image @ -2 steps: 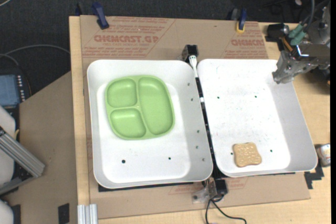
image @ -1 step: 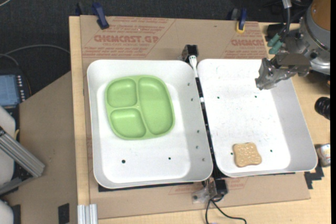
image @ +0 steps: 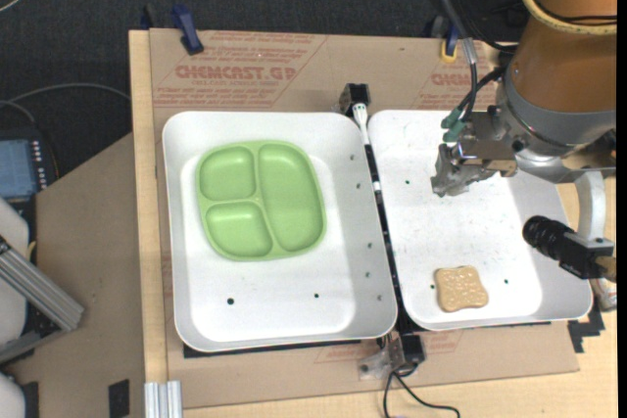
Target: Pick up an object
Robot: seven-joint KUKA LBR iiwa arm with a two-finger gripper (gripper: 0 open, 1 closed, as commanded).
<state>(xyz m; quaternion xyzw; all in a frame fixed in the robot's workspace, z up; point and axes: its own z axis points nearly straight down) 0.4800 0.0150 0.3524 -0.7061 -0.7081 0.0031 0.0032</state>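
Observation:
A tan, square cracker-like object (image: pixel 460 289) lies flat near the front edge of the right white bin (image: pixel 411 240). My gripper (image: pixel 449 183) hangs above the middle of that bin, well behind the cracker and apart from it. I see nothing between its fingertips. A green divided plate (image: pixel 262 201) with three compartments rests in the left white bin (image: pixel 196 289).
The grey arm with its orange band (image: pixel 573 5) fills the upper right, over the right bin's far corner. A black part (image: pixel 558 245) juts in at the right bin's right edge. Clamps (image: pixel 186 29) hold the cardboard base at the back.

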